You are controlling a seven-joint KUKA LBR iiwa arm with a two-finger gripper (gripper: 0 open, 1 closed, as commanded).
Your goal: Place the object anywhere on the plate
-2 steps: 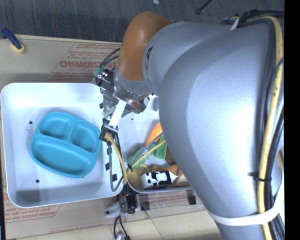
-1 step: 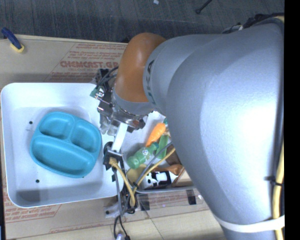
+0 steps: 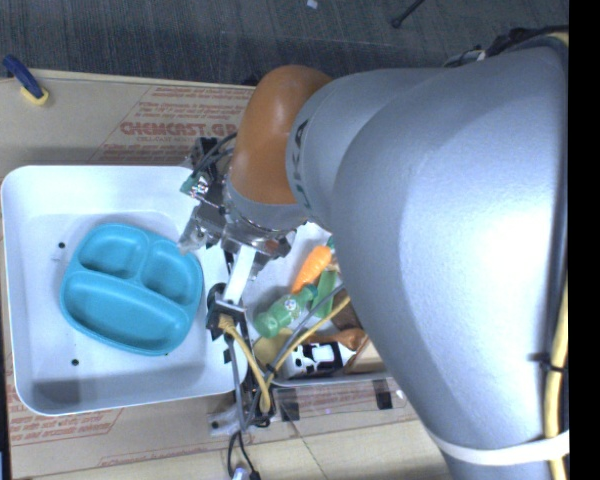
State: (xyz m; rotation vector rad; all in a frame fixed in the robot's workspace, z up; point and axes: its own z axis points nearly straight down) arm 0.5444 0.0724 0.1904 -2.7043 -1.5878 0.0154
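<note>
The blue compartmented plate lies in the left bin, one long compartment toward the lower left and two smaller ones toward the upper right. The gripper hangs over the wall between the two bins, just beside the plate's upper right rim. Its opening is hidden under the wrist and cannot be told, and no item is seen in its hold. The candidate objects lie heaped in the right bin, largely hidden by the arm: an orange carrot-shaped toy, a green toy touching it from below, and a black-and-white item nearer the front wall. Which one is intended cannot be determined. Both the orange and the green toy have their long axes running from lower left to upper right; which end is the tip is not clear. These appear to be light, stiff plastic pieces with smooth, probably slippery skins. Recommended hold: across the short axis at mid-length, where the body is thickest. Expect neighbouring items to shift on contact.
</note>
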